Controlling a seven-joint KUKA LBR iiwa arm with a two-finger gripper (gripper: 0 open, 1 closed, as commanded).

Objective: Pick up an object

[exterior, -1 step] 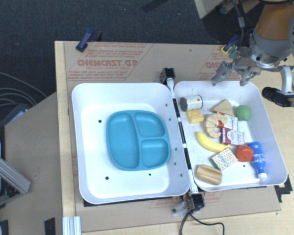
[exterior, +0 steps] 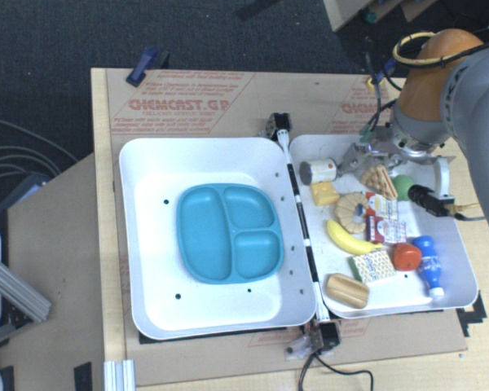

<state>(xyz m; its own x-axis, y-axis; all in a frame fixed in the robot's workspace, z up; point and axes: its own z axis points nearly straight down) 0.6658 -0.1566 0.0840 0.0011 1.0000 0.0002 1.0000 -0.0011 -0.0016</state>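
My gripper point(exterior: 372, 158) hangs low over the back of the right bin point(exterior: 460, 255), at the end of the grey arm with the orange band. Just below it lies a tan striped piece point(exterior: 381, 182), with a green object point(exterior: 403, 187) to the right. Other things in this bin are a grey cylinder with a white cap point(exterior: 319, 170), a yellow block point(exterior: 324, 193), a banana point(exterior: 350, 239), a red and white packet point(exterior: 383, 220), a red tomato point(exterior: 406, 256), a blue bottle point(exterior: 428, 269) and a bread roll point(exterior: 346, 290). Nothing is seen held.
The left bin point(exterior: 147, 218) holds a blue divided plate point(exterior: 228, 232). A tan round disc point(exterior: 352, 206) and a small checkered box point(exterior: 373, 265) also lie in the right bin. A black clamp point(exterior: 279, 124) sits where the bins meet at the back.
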